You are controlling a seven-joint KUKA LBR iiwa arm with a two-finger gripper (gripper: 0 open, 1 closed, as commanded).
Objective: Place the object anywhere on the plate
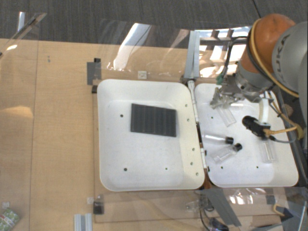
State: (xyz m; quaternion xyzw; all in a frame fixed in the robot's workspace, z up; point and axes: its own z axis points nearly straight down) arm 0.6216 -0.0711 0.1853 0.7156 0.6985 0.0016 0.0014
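Clear plastic tubes [217, 139] lie in your right bin [284, 177] beneath the claw [222, 99], whose grip I cannot tell.

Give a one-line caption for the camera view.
Arm's gripper over right bin among clear tubes; dark plate lies in left bin.

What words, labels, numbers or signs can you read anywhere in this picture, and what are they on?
No text can be read here.
Small pale tag on the bench behind the left bin: too small and blurred to read.
Green-printed packet at the bench's near left corner: print too blurred to read.
Dark ridged plate and clear tubes in the right bin: no markings visible.
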